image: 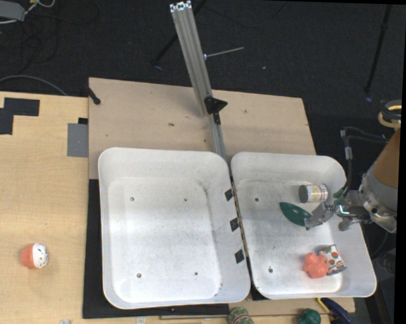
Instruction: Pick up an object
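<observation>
Dark green leaf-shaped object (295,213) sits right beside my gripper (326,214), small cylindrical jar (313,193) crowding above; can't tell the jaw state.

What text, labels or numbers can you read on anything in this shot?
No legible text anywhere.
Small cylindrical jar with a pale label, right white bin: print too blurred to read.
Small red-and-white patterned carton beside the orange lumpy toy: pattern only, no readable words.
Red-and-white round figure on the wooden bench: face markings, no text.
</observation>
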`<move>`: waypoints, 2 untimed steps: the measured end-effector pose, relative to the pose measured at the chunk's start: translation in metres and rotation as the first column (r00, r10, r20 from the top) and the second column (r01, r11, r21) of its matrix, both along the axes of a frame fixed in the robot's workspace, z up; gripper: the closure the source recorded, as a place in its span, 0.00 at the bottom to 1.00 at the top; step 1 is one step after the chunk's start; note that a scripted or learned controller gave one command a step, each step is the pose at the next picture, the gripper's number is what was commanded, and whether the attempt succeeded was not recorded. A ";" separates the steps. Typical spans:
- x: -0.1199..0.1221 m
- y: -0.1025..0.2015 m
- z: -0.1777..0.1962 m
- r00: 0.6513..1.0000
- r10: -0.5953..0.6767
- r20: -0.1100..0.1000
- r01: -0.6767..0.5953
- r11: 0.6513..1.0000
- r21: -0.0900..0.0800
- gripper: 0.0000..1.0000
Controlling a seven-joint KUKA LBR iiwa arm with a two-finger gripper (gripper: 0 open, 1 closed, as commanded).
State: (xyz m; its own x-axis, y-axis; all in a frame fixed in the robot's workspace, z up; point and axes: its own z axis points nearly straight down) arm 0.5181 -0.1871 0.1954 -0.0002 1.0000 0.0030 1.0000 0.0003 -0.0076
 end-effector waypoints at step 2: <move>0.004 -0.002 -0.061 1.000 0.000 -0.001 0.000 1.000 0.000 0.00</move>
State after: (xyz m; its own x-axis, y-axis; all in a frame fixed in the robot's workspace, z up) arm 0.5222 -0.1886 0.1346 -0.0002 1.0000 0.0029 1.0000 0.0002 -0.0083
